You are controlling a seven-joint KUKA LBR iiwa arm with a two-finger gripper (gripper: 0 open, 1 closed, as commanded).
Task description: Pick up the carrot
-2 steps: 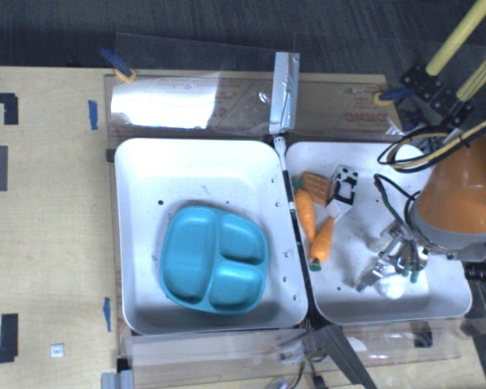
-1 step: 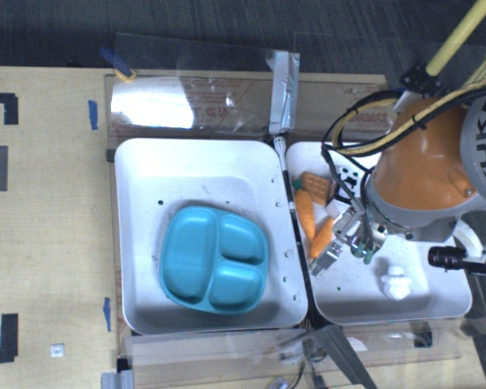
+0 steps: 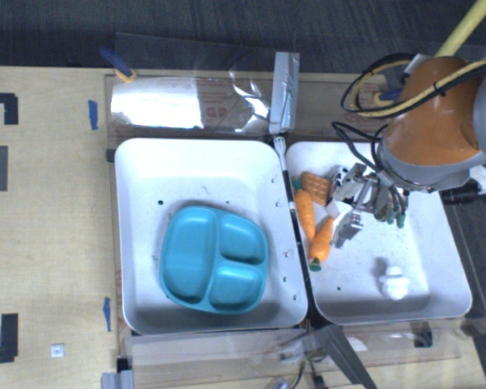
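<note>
**Gripper working over carrots in right bin**

The gripper (image 3: 346, 209) is hovering in the right bin (image 3: 437, 290), its jaws' spread impossible to tell. One carrot (image 3: 321, 240) is lying just beside its fingertips; a blue tray (image 3: 214, 258) is sitting well apart in the left bin (image 3: 146, 185) on the wooden bench (image 3: 44, 241).

Bright, even overhead light on the bench; the two white bins (image 3: 138, 217) look slightly overexposed, their floors pale and washed out; strong glare streaks across the clear plastic sheet (image 3: 202, 104) behind the left bin; soft, short shadows sit under the blue tray (image 3: 215, 258) and along the bins' inner walls; the dark floor at the top is dim and grainy; overall focus is soft and detail low; the gripper (image 3: 358, 205) and the arm's orange band (image 3: 433, 112) are a little blurred; straight edges bow slightly toward the frame's borders.
</note>
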